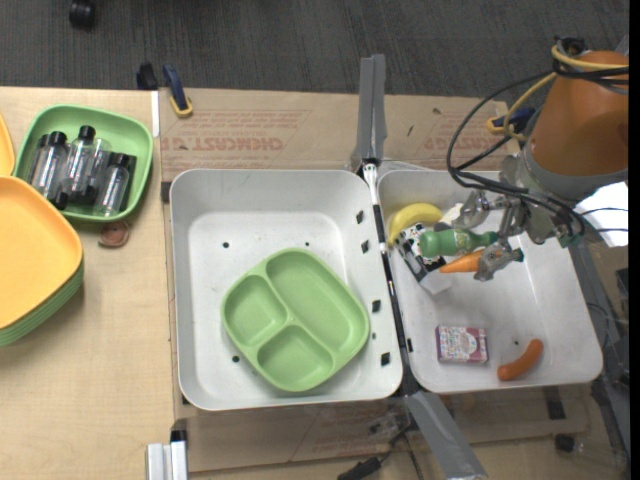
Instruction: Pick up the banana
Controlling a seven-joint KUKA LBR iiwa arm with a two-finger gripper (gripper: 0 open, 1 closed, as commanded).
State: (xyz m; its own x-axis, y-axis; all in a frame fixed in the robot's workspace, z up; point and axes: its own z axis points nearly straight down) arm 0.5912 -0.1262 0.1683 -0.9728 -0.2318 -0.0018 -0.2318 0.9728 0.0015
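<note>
The banana (pixel 414 215) seems half hidden behind a green bottle (pixel 452 239) and clutter.

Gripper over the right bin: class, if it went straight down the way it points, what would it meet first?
Likely the cluster below the gripper: the carrot and green bottle, not the banana, which lies further left. Depth is unclear from this slanted view.

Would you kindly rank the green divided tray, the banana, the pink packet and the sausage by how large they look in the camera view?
1. Green divided tray, by far the largest.
2. Banana, though partly hidden behind the green bottle, so this is unsure.
3. Pink packet.
4. Sausage, close to the packet in size.
</note>
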